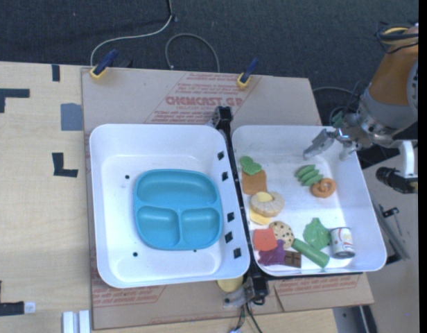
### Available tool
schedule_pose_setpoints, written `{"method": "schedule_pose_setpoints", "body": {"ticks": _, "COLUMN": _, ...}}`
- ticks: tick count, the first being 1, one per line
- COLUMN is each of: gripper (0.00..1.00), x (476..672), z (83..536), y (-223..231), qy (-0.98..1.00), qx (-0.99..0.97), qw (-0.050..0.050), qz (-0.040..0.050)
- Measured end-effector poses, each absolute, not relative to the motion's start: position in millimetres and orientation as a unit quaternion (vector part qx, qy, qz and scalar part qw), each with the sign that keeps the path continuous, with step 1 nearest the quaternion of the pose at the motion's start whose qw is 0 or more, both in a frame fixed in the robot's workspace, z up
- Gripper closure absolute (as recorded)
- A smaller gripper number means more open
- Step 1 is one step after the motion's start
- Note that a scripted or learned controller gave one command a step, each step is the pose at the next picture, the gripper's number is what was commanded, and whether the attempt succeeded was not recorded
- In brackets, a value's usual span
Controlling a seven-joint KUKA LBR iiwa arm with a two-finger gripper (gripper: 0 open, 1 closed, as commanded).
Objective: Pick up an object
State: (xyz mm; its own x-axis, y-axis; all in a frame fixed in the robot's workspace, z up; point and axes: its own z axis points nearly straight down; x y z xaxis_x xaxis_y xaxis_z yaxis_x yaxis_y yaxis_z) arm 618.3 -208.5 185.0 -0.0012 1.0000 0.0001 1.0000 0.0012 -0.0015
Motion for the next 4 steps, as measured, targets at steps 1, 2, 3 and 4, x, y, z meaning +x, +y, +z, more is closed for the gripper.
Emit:
{"method": "schedule_pose_setpoints", "body": {"ticks": 1, "gripper": 0.00, "x": 640.6, "z": 80.0, "y": -185.5, "qy": -0.708, "qx": -0.706, "qw": -0.003, "qz": 0.0005}}
{"method": "schedule_pose_setpoints", "body": {"ticks": 2, "gripper": 0.00, "x": 597.9, "z": 88.1, "y": -191.3, "qy": -0.708, "qx": -0.707, "qw": -0.004, "qz": -0.0014}}
{"method": "schedule_pose_setpoints", "body": {"ticks": 3, "gripper": 1.00, "x": 599.2, "z": 98.2, "y": -191.9, "qy": -0.708, "qx": -0.706, "qw": -0.005, "qz": -0.0009}}
{"method": "schedule_pose_setpoints", "body": {"ticks": 4, "gripper": 1.00, "x": 587.2, "z": 166.1, "y": -114.1, "qy": -0.710, "qx": -0.704, "qw": -0.001, "qz": -0.0022}}
